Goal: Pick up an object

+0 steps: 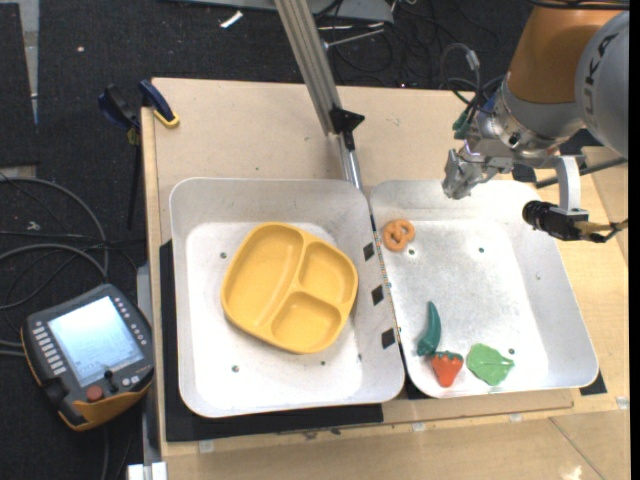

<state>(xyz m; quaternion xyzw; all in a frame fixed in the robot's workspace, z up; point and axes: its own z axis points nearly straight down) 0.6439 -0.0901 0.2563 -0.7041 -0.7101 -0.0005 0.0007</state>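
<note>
We see the grey two-finger gripper (459, 185) hanging over the far edge of the right shallow white bin (540, 298), near its far left corner. Its fingers point down and look drawn close together, though we cannot tell whether they are fully shut; nothing shows between them and they touch no object.

In that bin, a small orange pretzel-shaped toy (398, 234) lies near the left wall toward the far end. Along the near edge sit a slim dark green pepper-like piece (430, 329), a red strawberry-like piece (447, 368) just beside its tip, and a flat light green leaf-shaped piece (489, 364) to the right.

The left white bin (200, 268) carries a yellow plastic three-compartment tray (290, 286) at its middle.
</note>
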